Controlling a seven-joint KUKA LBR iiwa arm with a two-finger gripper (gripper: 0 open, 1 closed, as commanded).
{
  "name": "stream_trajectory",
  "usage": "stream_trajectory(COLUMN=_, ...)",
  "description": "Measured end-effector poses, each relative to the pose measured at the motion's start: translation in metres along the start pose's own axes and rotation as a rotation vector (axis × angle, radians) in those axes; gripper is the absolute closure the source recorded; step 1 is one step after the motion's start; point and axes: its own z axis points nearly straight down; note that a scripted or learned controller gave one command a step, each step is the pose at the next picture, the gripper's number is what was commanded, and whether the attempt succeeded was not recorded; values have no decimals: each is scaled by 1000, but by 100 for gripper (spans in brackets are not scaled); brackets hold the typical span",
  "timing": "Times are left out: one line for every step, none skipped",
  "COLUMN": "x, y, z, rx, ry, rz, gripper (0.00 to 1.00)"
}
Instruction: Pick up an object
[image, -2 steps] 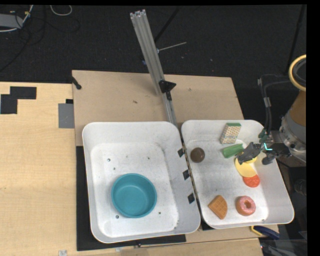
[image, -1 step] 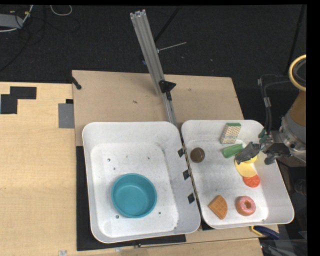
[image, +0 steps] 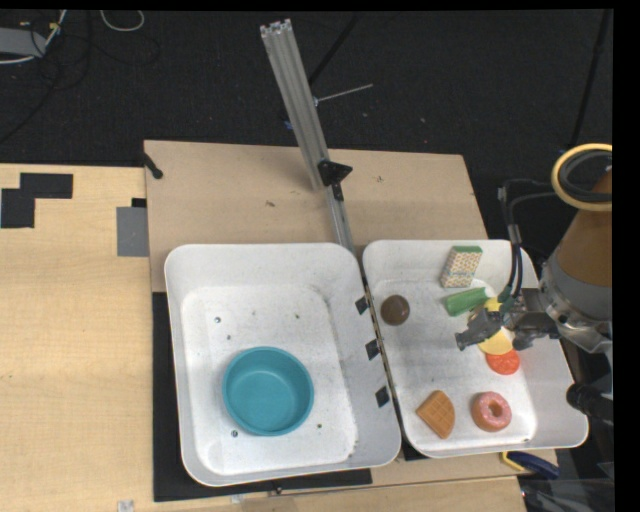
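In the right bin, my gripper hangs low, reaching in from the right edge. It sits just above and to the left of a yellow piece, which lies against a red piece. A green block lies directly behind the gripper. Further back is a speckled box. To the left rests a brown ball. An orange cracker and a pink donut lie near the front wall. The gripper's dark body hides part of the yellow piece.
The left bin holds a teal bowl near its front. A metal rail slants down from the back to the gap between the bins. Black clips sit along the shared bin edge.
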Motion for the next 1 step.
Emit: stream_trajectory(x=9, y=-1, z=47, rx=0, ry=0, rz=0, gripper=0)
